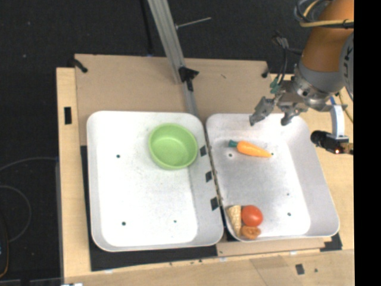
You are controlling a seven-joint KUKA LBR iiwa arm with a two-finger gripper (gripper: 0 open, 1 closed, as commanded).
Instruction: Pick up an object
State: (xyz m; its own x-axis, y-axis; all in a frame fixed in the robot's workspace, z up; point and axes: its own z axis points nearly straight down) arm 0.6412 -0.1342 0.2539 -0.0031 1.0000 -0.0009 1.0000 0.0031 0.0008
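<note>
The left shallow white bin [107, 177] holds a green round plastic bowl [172, 146] at one o'clock. The right shallow white bin [297, 183] holds an orange plastic carrot [252, 149] at twelve, with a red tomato [252, 215] at seven. The two-finger gripper [273, 114] hangs spread open and empty above the carrot.

Arm [324, 46] cut off at right.

Tan bench [70, 177] across the middle of the frame, dark floor [36, 28] all around. Brown board [131, 88] lying flat on the bench's upper part. Two shallow white bins side by side, edges touching at centre: left bin [119, 189], right bin [268, 189]. Small black clips [209, 176] along the shared edge. Black mat [149, 254] showing under the bins' lower rims. Grey metal post [166, 28] slanting down from top centre, ending at a black clamp [188, 74] just above the bins.
</note>
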